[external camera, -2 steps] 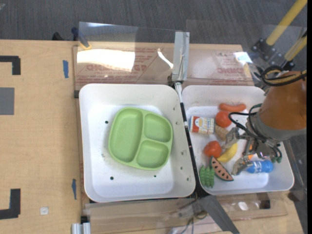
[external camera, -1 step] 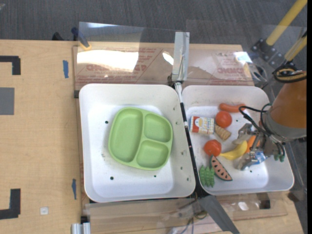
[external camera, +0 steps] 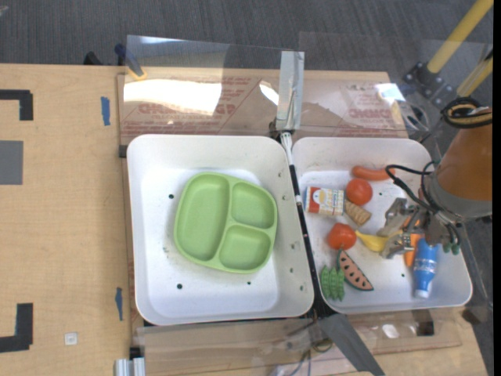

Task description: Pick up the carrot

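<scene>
Watermelon slice (external camera: 355, 270) and a green leafy toy (external camera: 332, 280) lie at the near edge of the right bin (external camera: 462, 288). Blue bottle (external camera: 423, 267) just beside the gripper (external camera: 399, 229), which sits low in that bin — whether it is open, closed or gripping something I cannot tell (wires and shadow clutter it). Carrot (external camera: 371, 173) lies at the far side of the right bin, apart from the gripper, next to a tomato (external camera: 359, 191). Second tomato (external camera: 341, 236), banana (external camera: 371, 241) and small carton (external camera: 325, 200) in between. Left bin (external camera: 149, 210) — green divided plate (external camera: 225, 222), centred.
</scene>
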You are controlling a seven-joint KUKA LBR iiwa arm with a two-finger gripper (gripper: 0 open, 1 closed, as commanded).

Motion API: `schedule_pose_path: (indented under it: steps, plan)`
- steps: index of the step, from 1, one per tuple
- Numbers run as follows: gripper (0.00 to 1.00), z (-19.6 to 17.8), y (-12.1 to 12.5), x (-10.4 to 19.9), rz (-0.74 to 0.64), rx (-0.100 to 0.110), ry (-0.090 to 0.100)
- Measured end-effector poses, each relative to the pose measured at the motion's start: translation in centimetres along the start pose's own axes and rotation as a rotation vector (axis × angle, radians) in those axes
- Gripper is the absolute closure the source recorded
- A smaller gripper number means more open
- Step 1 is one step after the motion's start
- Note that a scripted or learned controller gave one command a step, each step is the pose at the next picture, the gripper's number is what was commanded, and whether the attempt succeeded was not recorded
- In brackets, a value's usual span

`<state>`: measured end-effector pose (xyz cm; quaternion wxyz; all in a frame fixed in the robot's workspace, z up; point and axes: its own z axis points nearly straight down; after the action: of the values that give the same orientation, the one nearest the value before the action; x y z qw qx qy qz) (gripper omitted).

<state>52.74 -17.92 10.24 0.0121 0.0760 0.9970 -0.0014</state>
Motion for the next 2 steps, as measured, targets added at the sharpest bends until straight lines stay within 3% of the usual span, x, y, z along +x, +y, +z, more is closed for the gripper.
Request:
schedule_pose_path:
  steps: [1,2]
  plan:
    - [1.0,-7.3,6.0,1.4,0.282,0.001,0.016]
    - [1.0,-10.8,12.4,3.2,0.484,0.003,0.017]
